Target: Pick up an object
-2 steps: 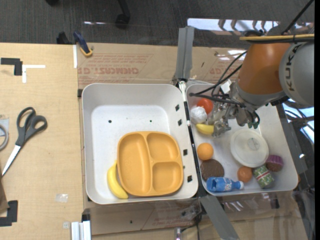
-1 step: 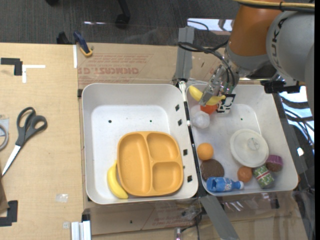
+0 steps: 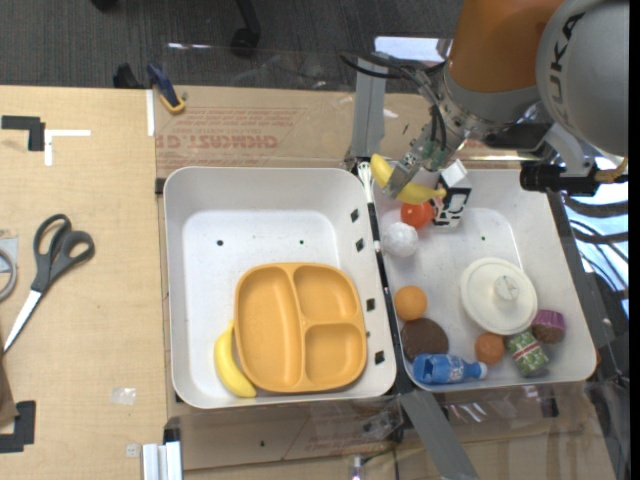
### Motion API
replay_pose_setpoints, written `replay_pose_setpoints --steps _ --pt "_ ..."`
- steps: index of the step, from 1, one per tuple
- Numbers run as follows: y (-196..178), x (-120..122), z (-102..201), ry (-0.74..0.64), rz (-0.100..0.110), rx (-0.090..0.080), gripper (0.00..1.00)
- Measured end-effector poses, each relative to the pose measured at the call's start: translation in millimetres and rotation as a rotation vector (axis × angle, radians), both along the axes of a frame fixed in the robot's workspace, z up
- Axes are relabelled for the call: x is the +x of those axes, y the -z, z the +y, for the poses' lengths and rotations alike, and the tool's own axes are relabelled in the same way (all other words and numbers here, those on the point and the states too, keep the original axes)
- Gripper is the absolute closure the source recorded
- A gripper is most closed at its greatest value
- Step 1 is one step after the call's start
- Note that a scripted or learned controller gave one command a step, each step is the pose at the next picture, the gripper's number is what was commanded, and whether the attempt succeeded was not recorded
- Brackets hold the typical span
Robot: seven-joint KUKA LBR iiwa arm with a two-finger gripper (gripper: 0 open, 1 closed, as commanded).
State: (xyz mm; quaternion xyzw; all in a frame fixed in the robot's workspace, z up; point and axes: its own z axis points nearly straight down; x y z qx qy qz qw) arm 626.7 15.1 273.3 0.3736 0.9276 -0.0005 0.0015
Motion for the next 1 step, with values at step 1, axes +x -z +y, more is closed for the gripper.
replay_pose_setpoints --steps 1 --pt "82.2 -34.1 46.8 0.023 0.004 0.001 1.0"
